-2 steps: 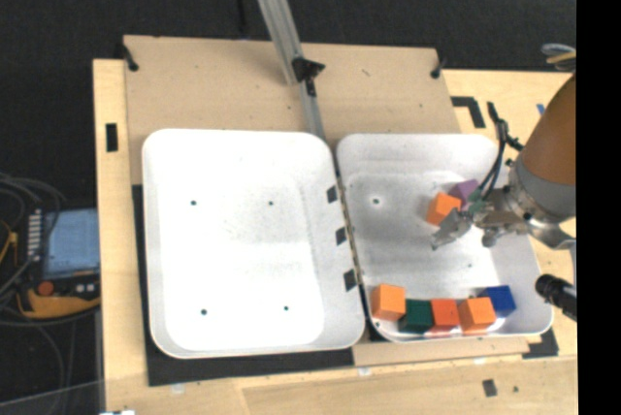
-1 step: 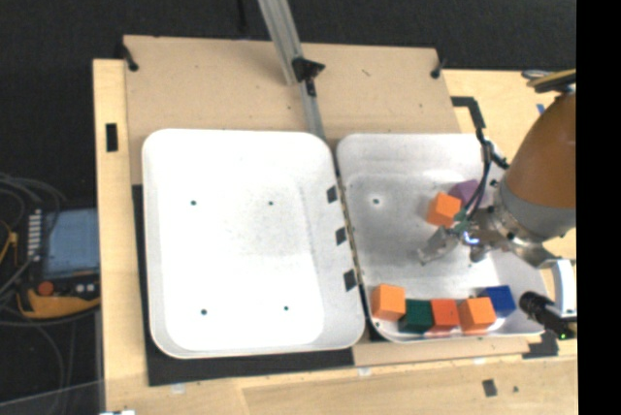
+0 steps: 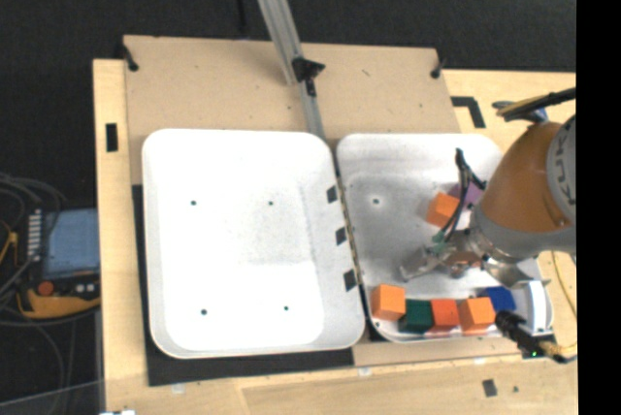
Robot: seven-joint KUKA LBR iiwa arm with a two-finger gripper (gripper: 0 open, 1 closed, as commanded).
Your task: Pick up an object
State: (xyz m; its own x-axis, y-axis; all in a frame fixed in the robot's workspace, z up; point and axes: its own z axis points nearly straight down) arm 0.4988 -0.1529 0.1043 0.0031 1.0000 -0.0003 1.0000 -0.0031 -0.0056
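Note:
My gripper (image 3: 439, 256) is low inside the right bin (image 3: 388, 171), near its middle, with the arm's orange band (image 3: 524, 185) above it on the right. An orange block (image 3: 443, 207) lies just beyond the gripper, close to the wrist, and I cannot tell whether they touch. A small purple piece (image 3: 473, 195) shows beside that block, partly hidden by the arm. Along the bin's front edge lies a row of blocks: orange (image 3: 390, 300), green (image 3: 418, 314), two more orange (image 3: 445, 312) (image 3: 477, 312) and blue (image 3: 500, 299).
The left bin (image 3: 243, 239) sits beside the right one, with a ridge (image 3: 342, 229) between them. A slanted metal rail (image 3: 277, 6) rises behind the bins. Cables and a blue box (image 3: 70, 243) lie off the bench at left.

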